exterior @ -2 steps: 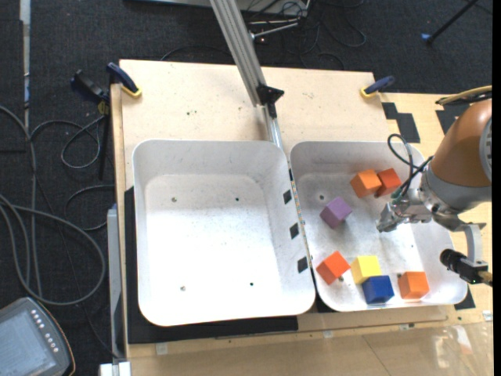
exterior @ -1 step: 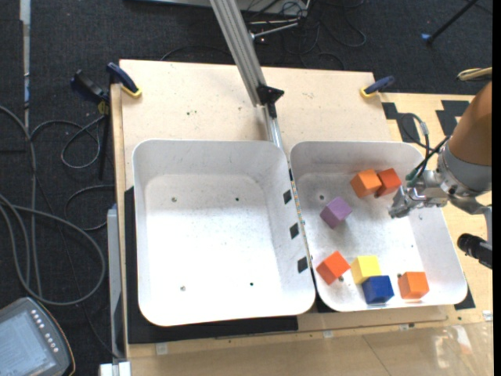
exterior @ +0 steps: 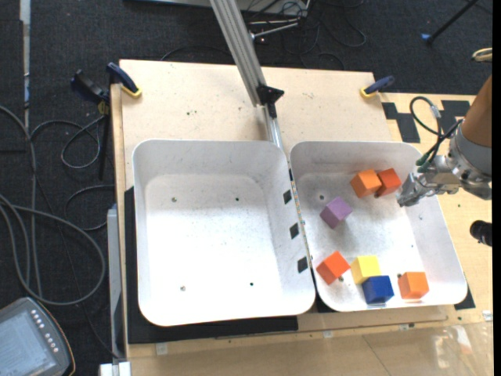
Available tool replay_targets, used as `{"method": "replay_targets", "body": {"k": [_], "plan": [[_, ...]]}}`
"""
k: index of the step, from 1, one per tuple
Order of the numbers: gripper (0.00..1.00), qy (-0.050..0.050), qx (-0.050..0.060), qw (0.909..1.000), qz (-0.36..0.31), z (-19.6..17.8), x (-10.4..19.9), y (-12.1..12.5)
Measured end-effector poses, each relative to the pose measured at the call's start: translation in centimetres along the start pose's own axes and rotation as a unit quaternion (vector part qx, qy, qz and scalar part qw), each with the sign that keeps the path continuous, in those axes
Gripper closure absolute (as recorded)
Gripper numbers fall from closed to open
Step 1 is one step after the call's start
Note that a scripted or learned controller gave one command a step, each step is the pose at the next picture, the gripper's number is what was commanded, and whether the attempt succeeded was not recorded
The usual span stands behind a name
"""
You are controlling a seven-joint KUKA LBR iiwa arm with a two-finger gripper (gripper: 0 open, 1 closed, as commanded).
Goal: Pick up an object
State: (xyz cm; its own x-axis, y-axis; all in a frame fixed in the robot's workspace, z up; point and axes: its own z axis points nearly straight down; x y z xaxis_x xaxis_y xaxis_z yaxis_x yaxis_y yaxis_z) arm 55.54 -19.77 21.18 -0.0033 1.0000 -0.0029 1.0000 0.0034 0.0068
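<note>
Gripper point(exterior: 410, 193) sits low over the right bin point(exterior: 438, 233), close to its right wall and near the far right corner. Jaw state: cannot tell. Nothing is seen held. 2 orange cubes point(exterior: 376, 182) touch each other just left of the gripper. A purple cube point(exterior: 337, 211) lies mid-bin. Along the near edge: an orange cube point(exterior: 333, 266), yellow cube point(exterior: 365, 268), blue cube point(exterior: 378, 289) and another orange cube point(exterior: 412, 285).

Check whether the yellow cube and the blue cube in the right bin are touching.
Touching. The camera view shows the yellow cube and the blue cube pressed together with no white bin floor between them; the blue one sits against the yellow one's lower right edge.
</note>
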Motion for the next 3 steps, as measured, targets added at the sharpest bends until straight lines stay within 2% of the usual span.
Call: {"method": "replay_targets", "body": {"k": [1, 2, 3], "plan": [[1.0, 0.0, 0.002, 1.0, 0.0, 0.4, 0.0, 0.1], [1.0, 0.002, 0.003, 1.0, -0.002, 0.6, 5.5, 1.1], [1.0, 0.002, 0.001, 1.0, -0.002, -0.9, 10.3, 3.1]]}}
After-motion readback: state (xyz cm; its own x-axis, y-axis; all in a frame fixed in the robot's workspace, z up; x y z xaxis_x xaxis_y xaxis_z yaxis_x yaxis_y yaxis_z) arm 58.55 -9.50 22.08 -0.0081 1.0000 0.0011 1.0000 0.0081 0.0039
